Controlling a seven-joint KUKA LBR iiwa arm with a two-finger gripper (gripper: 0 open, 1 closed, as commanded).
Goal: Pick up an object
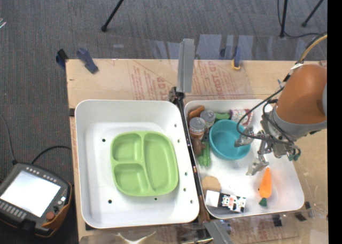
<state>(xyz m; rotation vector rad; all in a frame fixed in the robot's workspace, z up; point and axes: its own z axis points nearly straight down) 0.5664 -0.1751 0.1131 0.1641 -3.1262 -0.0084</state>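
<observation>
The left bin [88, 131] holds a green divided plate [144, 163] lying flat in its middle, with bare white floor all round it, so there is free room there but nothing easy to pinch.

The right bin [296, 197] is the crowded one. Along its left wall stand a jar with a grey lid [197, 126] and other small things, packed close against each other and the divider; a grab there would likely jam a finger on the wall or tip the jar. A teal bowl [230, 140] sits just right of them. At the near edge lie a tan lump [210, 183] and a small printed box [226, 201], both close to the rim, leaving little space on the near side.

The tool [258, 164] hangs over the right half of this bin, between the bowl and an orange carrot [265, 182], the likeliest thing to pick. Whether it is released or clenched I cannot tell; nothing shows in its grasp. The carrot lies just near and right of it on open floor. It is tapered and smooth, so it could squirt out or roll toward the right wall if caught off-centre. A descent drifting left risks striking the bowl's rim.
</observation>
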